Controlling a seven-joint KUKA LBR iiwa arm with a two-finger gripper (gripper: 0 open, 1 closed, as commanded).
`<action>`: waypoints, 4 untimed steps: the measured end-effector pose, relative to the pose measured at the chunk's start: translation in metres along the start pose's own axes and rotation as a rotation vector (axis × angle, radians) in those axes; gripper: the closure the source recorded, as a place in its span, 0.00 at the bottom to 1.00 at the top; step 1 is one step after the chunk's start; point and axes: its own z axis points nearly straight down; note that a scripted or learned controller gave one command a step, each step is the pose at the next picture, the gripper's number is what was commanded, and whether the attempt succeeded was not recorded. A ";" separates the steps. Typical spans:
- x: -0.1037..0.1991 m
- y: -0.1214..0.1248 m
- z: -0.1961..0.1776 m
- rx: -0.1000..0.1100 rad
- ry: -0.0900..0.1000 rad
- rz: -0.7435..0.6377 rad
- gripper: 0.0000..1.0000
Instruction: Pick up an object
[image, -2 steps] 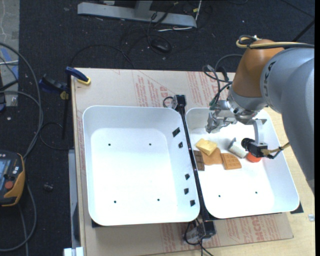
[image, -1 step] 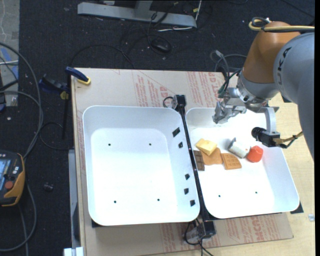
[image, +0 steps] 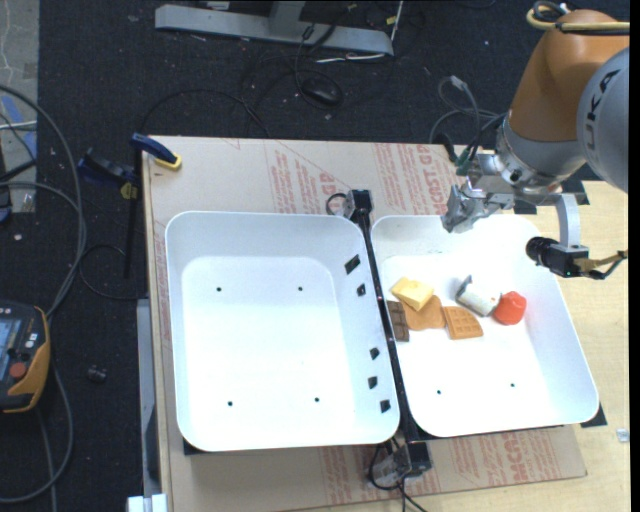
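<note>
Toward three o'clock on the bench, the right bin held everything worth taking, bunched near its middle: a yellow block at the nine o'clock end of the cluster, brown flat pieces under and just beside it, a tan waffle-like tile touching those at about five o'clock, a small white cylinder lying on its side, and a red round piece right against the cylinder's three o'clock end. They lay loosely heaped, which suggested they had been tipped in for picking, not arranged; the crowding meant any descent on one risked nudging its neighbours. The left bin showed bare white floor with a few dark dots. Between the two bins ran a dark divider strip. The gripper sat over the right bin's far rim, around twelve o'clock from the cluster and well apart from it, carrying nothing visible. The view was too blurred and small to say how it was set. The arm came in from the upper right, its orange band high and the wrist angled down and toward nine o'clock, a pose that read as an approach not yet committed to any one object. By my reading, no pick had yet happened.
</note>
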 end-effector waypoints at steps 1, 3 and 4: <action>0.000 0.000 -0.018 0.004 0.000 0.000 1.00; 0.098 -0.006 0.001 0.007 0.002 -0.004 1.00; 0.146 -0.007 -0.002 0.005 0.002 -0.004 1.00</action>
